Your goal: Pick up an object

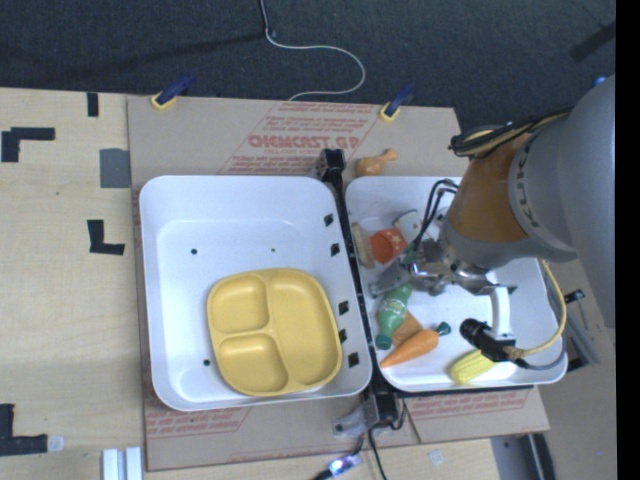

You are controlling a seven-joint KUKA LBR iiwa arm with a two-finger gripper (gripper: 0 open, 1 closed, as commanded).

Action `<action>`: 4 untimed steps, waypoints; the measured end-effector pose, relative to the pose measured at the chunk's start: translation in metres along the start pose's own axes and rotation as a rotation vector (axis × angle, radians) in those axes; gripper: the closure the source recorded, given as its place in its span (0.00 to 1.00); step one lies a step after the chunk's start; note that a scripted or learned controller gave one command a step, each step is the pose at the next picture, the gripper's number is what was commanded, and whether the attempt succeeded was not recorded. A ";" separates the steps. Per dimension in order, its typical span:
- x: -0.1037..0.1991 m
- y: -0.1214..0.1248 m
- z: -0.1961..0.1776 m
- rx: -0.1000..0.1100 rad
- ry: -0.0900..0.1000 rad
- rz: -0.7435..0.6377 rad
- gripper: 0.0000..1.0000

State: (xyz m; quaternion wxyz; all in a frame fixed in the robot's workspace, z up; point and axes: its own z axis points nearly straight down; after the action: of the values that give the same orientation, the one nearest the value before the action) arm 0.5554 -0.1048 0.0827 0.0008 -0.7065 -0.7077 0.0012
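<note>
Fingers: I cannot tell their state, since the wrist hides them where the gripper (425,268) dips into the right bin (545,298). From my station I see the grey arm (560,183) with its orange band (480,203) reaching in from the right. In that bin lie 1 carrot (415,346), 1 green bottle-shaped toy (393,310) just left of the gripper, 1 red item (385,245) and 1 yellow corn cob (478,368) near the front wall. The left bin (175,218) holds 1 yellow 3-compartment plate (272,330). A tan toy (375,162) lies on the cardboard behind the bins.
</note>
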 end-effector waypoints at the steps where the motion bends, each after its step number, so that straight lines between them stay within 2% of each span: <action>1: 0.000 0.000 -0.012 -0.001 -0.001 0.000 1.00; 3: -0.004 0.008 -0.136 -0.007 0.000 0.000 1.00; 4: -0.004 0.008 -0.142 -0.002 0.001 0.000 1.00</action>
State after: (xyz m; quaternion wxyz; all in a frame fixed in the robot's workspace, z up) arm 0.5639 -0.1083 0.2243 0.0006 -0.7066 -0.7076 0.0001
